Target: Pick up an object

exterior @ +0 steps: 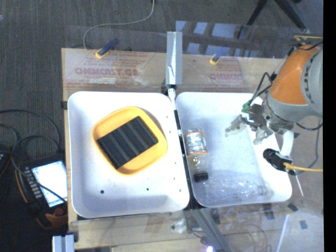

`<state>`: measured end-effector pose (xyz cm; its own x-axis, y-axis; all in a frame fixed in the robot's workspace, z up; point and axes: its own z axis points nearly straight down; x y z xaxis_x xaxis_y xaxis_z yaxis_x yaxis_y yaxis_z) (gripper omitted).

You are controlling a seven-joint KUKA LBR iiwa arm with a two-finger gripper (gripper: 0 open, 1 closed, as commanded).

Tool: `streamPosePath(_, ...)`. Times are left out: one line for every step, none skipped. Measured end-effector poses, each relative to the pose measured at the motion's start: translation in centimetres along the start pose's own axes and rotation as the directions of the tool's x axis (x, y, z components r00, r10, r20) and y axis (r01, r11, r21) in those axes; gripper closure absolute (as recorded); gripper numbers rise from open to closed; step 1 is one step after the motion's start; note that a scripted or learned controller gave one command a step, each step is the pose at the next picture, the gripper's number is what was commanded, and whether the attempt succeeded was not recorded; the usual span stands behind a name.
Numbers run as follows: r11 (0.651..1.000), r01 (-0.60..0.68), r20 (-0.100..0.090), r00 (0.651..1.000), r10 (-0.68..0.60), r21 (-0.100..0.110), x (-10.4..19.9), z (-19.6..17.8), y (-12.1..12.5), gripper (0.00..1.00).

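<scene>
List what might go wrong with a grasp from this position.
1. The gripper sits high at the right bin's right side, well apart from the small clear bottle lying against the left wall; closing there would likely grab nothing.
2. The bottle hugs the divider, so a finger may hit the wall.
3. The yellow tray with the black grille in the left bin looks too wide to pinch.

A single fixed camera looks down at a slant from above the bench [121,70], far enough back to frame both white bins: the left bin [84,182] and the right bin [236,101], with dark floor around and the arm [299,83] entering from the right.
</scene>
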<state>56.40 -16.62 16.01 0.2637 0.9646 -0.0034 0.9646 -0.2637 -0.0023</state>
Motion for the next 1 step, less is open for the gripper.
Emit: streamPosePath(0.997,-0.075,0.009,0.997,0.075,-0.004,6.26,5.84,-1.46,0.0)
